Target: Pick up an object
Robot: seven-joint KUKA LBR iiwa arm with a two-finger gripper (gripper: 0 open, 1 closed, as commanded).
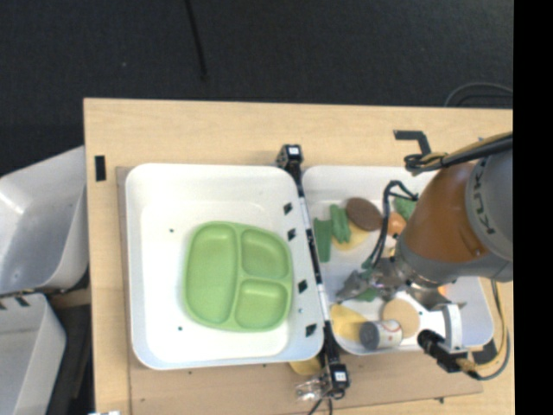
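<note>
The gripper (363,282) is down in the right bin (484,305), near the divider between the two bins, and it shows as a tangle of dark and grey parts below the orange wrist band; whether it is spread, closed or clamped on something cannot be told from this view. Just below it lie a yellow round piece (346,322), a small grey cylinder (370,335) and a white ball with red stitching (393,327), with a tan disc (399,308) just beside the ball; whether any of them touches the gripper is unclear. Above it, farther up the bin, sit green pieces (332,230), a brown oval object (364,213) and a small orange item (395,224). The grey arm (449,223) covers much of the bin's right part. In the left bin (151,258) rests a green divided plate (238,275), well apart from the gripper.
</note>
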